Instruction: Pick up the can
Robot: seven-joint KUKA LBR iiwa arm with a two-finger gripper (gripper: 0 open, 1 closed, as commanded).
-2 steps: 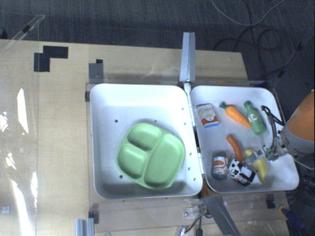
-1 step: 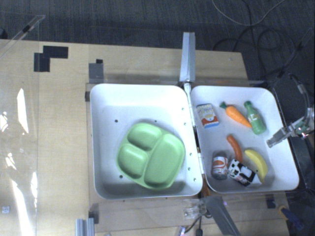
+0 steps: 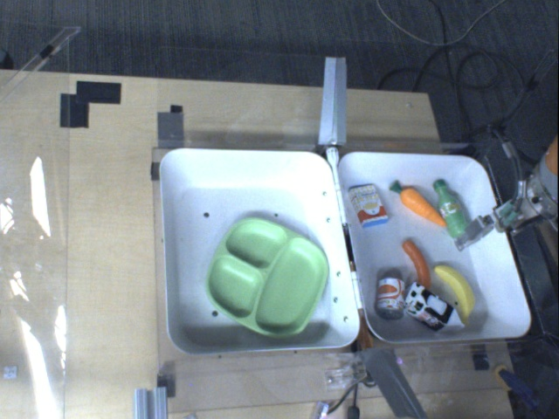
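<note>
The can (image 3: 389, 296) is small, silver with a red label, and stands near the front left corner of the right bin (image 3: 502, 321). It sits close to a black-and-white cow-patterned box (image 3: 430, 307) on its right. My gripper (image 3: 483, 225) hangs at the right bin's right side, just right of a green bottle (image 3: 450, 208). It is well away from the can, up and to the right of it, with nothing visibly held.
The right bin also holds a small carton (image 3: 368, 205), a carrot (image 3: 417, 203), an orange-red sausage-shaped piece (image 3: 416, 258) and a banana (image 3: 457, 290). A green divided plate (image 3: 268, 274) lies in the left bin (image 3: 175, 260). A metal post (image 3: 333, 103) stands behind the bins.
</note>
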